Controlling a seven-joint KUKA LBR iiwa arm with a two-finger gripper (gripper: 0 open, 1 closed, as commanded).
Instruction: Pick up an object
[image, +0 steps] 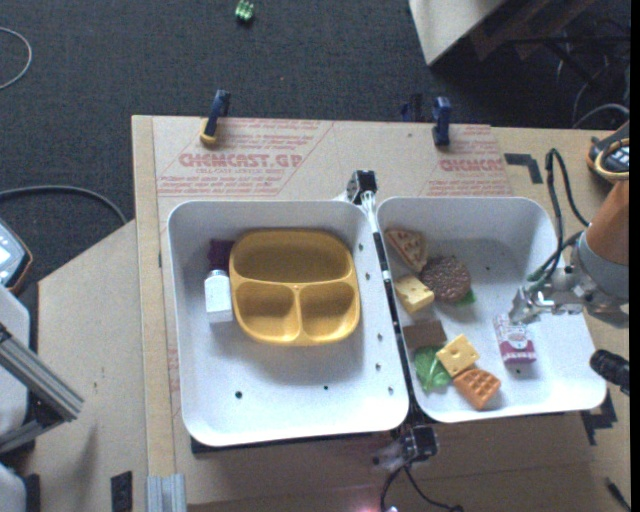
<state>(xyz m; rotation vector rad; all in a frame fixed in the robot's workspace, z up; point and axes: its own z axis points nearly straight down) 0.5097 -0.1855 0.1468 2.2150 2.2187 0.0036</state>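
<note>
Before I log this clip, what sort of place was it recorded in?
Probably a robotics lab bench set up for grasping trials. Two white bins sit on a clamped board, toy food such as a cheese wedge fills the right one, and cables trail over dark carpet.

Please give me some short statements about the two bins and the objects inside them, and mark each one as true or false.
1. The yellow divided tray lies in the left bin. True.
2. The small white bottle stands in the right bin. False: it is in the left bin, beside the tray's left edge.
3. The gripper is above the right bin, close to the red and white carton. True.
4. The waffle piece lies near the front of the right bin, next to the cheese slice with holes. True.
5. The brown round cookie sits inside the yellow tray. False: it lies in the right bin, near the cheese wedge.
</note>
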